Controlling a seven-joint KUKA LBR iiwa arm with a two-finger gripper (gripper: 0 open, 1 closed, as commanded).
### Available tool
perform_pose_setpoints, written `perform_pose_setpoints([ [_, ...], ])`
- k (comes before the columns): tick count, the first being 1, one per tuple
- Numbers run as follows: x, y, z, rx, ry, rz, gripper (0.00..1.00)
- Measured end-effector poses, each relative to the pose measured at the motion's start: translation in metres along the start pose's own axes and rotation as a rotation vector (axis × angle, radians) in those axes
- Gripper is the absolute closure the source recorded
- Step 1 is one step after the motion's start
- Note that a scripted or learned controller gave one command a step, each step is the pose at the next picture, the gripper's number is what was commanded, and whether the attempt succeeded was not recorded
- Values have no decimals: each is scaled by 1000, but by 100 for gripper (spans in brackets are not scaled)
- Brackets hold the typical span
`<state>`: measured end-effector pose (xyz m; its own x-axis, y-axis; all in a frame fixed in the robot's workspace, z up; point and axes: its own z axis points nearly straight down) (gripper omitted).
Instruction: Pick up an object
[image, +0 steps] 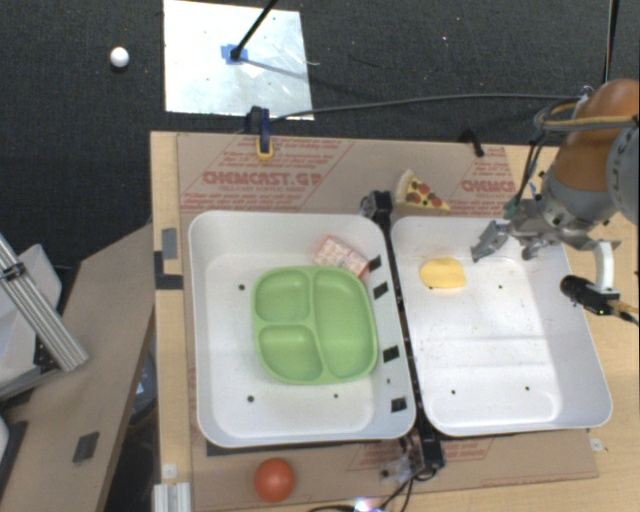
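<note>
right bin (560, 400): yellow lump (443, 273) near its upper left, lying free; gripper (507, 240) just right of the lump, above it, jaws apart, nothing between them; left bin (215, 300): green tray (312, 325), pink block (342, 254); step: approach; next, judged: shift left, descend, close on the lump.

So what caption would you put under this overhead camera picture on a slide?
Robot arm's gripper poised over the right bin near a yellow object; a green divided tray fills the left bin.
</note>
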<state>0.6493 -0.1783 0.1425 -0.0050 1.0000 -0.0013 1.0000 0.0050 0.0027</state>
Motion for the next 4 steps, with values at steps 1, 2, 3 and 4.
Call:
perform_pose_setpoints([
  [1,0,1,-12,-4,0,-1,100],
  [2,-3,-3,-58,-2,0,3,100],
  [3,-2,-2,-123,-5,-1,0,100],
  [4,-2,-1,-123,-1,0,0,100],
])
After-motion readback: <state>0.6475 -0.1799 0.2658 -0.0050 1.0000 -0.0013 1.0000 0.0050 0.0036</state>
